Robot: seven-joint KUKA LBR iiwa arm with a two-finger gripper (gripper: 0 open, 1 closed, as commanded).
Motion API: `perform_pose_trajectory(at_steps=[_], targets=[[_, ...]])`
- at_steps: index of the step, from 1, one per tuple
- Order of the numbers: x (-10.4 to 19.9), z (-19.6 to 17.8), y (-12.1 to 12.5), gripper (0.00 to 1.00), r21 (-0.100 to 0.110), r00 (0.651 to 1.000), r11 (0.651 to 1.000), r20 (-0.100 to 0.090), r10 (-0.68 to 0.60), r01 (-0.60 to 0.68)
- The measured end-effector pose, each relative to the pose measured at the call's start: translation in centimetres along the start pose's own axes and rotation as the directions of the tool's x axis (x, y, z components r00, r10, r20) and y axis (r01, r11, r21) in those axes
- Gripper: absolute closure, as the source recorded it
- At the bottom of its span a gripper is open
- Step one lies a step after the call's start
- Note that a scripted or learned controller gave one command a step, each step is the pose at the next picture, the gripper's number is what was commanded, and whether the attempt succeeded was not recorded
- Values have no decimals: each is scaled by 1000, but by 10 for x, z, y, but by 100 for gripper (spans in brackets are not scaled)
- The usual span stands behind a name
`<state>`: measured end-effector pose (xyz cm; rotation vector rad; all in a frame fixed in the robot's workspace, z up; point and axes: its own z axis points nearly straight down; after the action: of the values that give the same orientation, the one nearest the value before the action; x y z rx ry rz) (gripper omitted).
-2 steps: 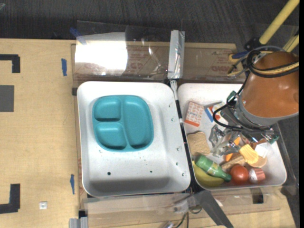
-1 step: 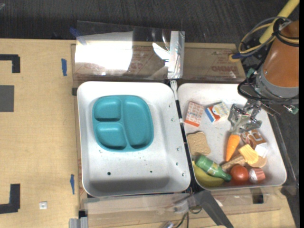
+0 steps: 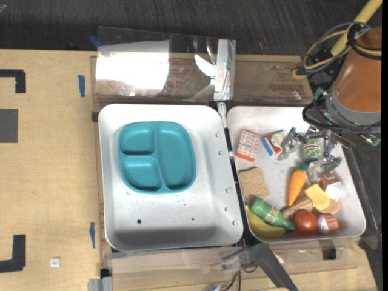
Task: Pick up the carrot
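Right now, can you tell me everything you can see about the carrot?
The carrot is a small orange toy that looks like smooth plastic, fat at the top and narrowing to a point. It lies tilted in the right bin, wide end up toward the gripper, tip pointing down toward the tomato. A yellow cheese wedge sits close on its right, and the bread slice lies to its left. Nothing holds it.

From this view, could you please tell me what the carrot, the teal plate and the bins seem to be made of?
Carrot: probably moulded plastic toy food; uniform orange, smooth, no root texture.
Teal plate: likely hard plastic, matte; one even colour with softly rounded compartment walls.
Bins: seemingly thin white plastic, semi-gloss; rounded corners with faint sheen, though painted metal cannot be ruled out.
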<state>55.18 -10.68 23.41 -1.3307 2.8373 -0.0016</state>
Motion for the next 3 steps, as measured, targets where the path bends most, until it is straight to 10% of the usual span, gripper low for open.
perform_pose_trajectory(at_steps=[1,2,3], targets=[[8,133,6,0,5,985,985,1,-175,175],[3,121,6,100,12,985,985,10,-173,173],[-64,28,30,100,1,882,882,2,-471,471]])
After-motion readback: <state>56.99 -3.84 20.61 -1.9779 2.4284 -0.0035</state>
